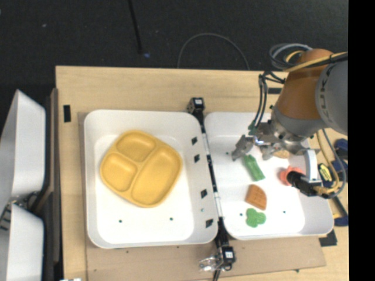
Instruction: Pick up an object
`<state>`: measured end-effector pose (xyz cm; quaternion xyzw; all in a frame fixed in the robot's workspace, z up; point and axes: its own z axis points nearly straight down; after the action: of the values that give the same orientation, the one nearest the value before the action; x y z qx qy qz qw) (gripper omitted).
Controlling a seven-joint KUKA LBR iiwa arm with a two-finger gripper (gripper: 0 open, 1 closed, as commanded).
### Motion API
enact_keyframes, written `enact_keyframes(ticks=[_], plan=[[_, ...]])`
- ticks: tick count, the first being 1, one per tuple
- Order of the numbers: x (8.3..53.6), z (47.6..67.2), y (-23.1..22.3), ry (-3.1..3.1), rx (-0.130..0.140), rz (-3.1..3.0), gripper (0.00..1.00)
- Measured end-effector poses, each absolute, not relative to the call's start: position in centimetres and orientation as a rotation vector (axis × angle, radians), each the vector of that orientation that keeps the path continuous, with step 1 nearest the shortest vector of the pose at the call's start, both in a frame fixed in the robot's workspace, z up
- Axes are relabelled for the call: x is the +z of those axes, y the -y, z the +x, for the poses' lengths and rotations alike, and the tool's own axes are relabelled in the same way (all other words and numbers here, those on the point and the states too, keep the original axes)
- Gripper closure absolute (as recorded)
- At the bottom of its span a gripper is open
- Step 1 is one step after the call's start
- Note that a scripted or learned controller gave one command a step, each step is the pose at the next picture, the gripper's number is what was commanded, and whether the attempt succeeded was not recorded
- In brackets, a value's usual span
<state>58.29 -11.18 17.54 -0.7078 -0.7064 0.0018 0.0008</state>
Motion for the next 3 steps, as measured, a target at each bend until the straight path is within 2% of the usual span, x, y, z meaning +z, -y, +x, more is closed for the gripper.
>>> enact_keyframes(ticks=[1,2,3], plan=[[11.4,57.8,11.5,2.218,0.005,-2.223,0.00],[10.6,58.1,11.7,2.222,-0.006,-2.234,0.00],[11.9,58.3,11.9,2.221,-0.013,-2.247,1.00]])
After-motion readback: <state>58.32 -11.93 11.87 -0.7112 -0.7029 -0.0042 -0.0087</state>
